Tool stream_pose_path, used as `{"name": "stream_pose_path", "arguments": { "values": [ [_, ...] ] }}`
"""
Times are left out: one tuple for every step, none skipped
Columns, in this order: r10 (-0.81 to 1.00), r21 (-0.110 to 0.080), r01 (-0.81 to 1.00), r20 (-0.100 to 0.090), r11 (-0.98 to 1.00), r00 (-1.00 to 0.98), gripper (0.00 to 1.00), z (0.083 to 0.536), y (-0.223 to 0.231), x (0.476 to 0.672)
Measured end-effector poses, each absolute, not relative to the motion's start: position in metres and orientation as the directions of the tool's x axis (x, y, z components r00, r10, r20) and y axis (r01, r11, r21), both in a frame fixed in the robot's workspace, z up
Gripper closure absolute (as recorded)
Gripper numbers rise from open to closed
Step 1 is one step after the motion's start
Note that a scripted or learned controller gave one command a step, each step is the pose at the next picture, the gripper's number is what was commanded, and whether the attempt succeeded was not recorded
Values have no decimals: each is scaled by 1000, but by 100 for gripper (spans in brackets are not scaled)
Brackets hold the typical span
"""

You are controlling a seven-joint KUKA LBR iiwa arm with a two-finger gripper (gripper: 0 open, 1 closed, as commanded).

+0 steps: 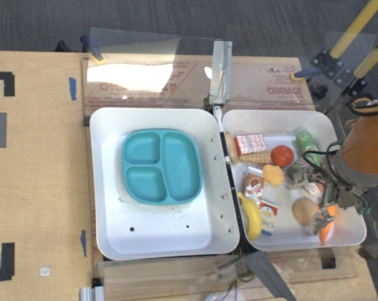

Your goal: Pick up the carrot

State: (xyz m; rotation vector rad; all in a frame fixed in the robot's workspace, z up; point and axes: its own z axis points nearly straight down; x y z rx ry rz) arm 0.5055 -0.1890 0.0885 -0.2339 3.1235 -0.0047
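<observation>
The carrot is a small orange piece lying near the front right corner of the right bin. My gripper hangs directly over the carrot's upper end, low in the bin, with the grey wrist and orange band rising to the right. A tangle of cables and the gripper body cover the spot where it meets the carrot, so whether it touches or holds the carrot cannot be made out. A brown potato lies just left of the gripper.
The right bin also holds a red tomato, a green vegetable, a red carton, yellow corn, a banana and small snack packets. A teal divided plate sits in the left bin.
</observation>
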Motion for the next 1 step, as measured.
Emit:
{"name": "stream_pose_path", "arguments": {
  "values": [
    [-216, -2, -216, -6, 976, -976, 0, 87, -185, 490]
  ]
}}
